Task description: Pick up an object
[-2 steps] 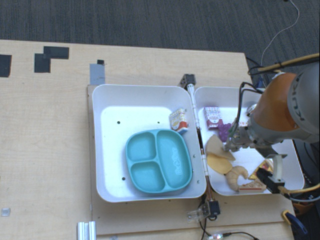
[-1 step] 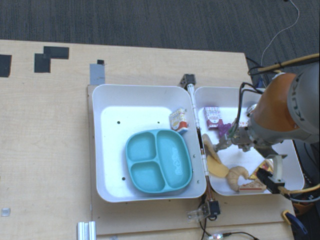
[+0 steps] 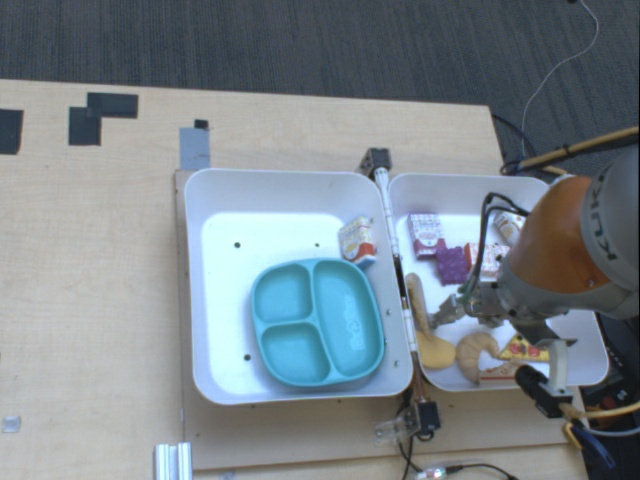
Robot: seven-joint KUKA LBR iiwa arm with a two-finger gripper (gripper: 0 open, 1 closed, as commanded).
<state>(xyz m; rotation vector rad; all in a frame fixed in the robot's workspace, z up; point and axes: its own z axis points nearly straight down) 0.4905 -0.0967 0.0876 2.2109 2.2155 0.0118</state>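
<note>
A grey arm with an orange band reaches from the right over the right white bin, its pincer low among the clutter, and whether it is clenched or released cannot be told. Just beside it lie a tan wooden spoon, a croissant and a purple toy. The left bin holds a blue divided plate.

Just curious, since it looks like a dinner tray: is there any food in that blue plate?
Empty. All three compartments of the blue plate show bare blue; it lies flat in the left bin.
</note>
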